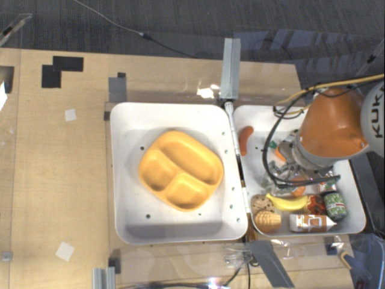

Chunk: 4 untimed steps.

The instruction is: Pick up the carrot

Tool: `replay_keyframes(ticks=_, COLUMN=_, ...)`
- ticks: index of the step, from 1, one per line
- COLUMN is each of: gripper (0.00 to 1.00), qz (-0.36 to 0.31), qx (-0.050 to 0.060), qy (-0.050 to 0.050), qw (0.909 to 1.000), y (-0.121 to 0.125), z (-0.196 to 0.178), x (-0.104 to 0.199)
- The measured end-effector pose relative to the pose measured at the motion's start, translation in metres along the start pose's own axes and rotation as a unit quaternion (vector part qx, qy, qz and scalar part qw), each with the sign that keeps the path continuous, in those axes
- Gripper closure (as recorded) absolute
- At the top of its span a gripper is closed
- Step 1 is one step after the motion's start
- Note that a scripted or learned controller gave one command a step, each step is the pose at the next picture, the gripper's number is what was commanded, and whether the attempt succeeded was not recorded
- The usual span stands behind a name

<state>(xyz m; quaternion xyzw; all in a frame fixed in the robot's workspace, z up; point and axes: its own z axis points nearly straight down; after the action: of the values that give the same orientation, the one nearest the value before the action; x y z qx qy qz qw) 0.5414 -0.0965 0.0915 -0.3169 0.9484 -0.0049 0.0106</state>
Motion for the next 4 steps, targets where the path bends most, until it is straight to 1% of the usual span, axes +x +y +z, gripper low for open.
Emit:
replay_keyframes(ticks=1, gripper=1.0, qz=-0.002, qx=0.003, qy=-0.005, qw=1.0, y=-0.001, z=-0.013, x=-0.004)
replay_keyframes(ticks=2, gripper=1.0, qz=0.016, qx=0.0, qy=0.0, qw=0.9999, y=-0.003, z=-0.173, x=-0.018)
replay_keyframes(ticks=3, gripper=1.0, qz=-0.011, qx=-0.008, qy=0.006, qw=0.9999, y=0.024, z=-0.092, x=-0.003)
replay_keyframes(ticks=4, gripper=1.0, qz=0.028, qx=-0.002, qy=0.001, qw=0.9996, y=-0.018, z=-0.198, x=-0.041)
